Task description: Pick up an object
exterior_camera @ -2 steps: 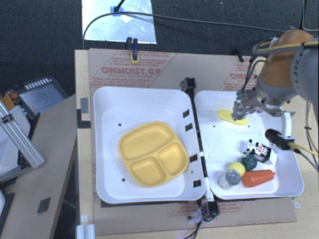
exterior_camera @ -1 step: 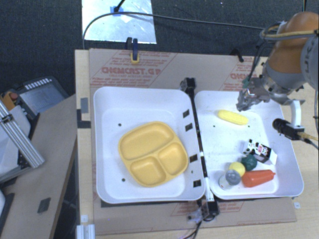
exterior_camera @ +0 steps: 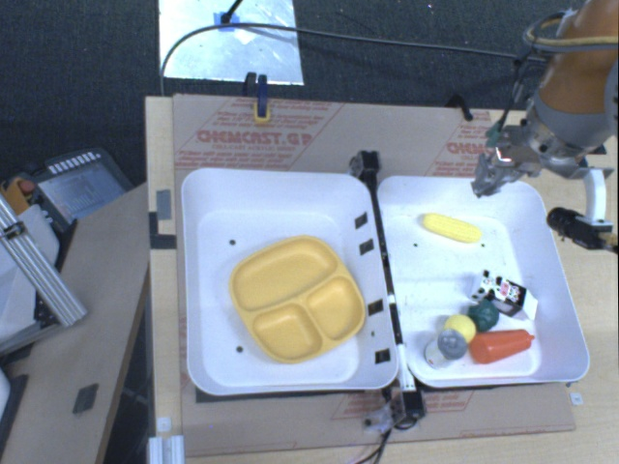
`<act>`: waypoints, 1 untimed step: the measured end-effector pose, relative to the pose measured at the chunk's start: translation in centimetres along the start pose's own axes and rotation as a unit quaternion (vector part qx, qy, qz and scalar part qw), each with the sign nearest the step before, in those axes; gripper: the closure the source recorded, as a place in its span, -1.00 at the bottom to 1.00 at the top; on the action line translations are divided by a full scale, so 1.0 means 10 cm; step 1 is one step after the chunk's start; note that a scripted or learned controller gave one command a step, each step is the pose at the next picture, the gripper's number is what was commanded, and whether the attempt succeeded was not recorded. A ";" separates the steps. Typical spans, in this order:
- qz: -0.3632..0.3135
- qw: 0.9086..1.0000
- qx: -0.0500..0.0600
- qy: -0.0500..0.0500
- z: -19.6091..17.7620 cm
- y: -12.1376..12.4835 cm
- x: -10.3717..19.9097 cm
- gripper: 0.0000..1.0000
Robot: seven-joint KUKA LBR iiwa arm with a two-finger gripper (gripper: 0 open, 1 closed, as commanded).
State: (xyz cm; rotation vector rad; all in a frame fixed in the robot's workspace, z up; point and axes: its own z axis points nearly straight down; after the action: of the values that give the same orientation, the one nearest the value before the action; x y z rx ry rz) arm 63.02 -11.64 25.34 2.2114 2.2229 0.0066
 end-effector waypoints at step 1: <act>-0.001 1.000 0.004 0.001 0.15 -0.13 0.50 1.00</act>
State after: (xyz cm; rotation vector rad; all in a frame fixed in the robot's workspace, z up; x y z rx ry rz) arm 61.73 -6.67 23.79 2.2135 2.2303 0.0010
